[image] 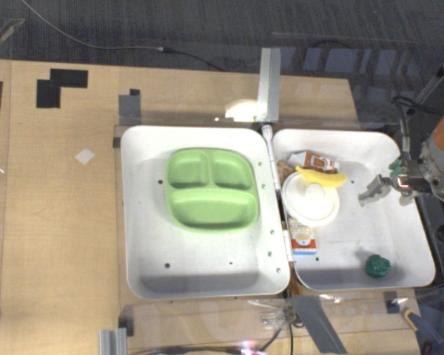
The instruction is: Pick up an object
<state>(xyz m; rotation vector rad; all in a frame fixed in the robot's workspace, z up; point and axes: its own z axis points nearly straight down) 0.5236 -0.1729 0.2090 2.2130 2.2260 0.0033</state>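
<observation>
The green tray (211,188) fills the left bin. In the right bin (407,220), the white lid (311,198), banana (322,178) and green ball (378,266) lie apart from the empty, spread gripper (377,189); descending there risks grasping nothing.

Nothing here can actually be read. The small carton (303,241) lying at the left edge of the right bin (407,268) carries printing — red and orange patches on white — but the letters are too small to make out. The brown packet (316,160) beside the banana (322,177) is just as blurred.
</observation>
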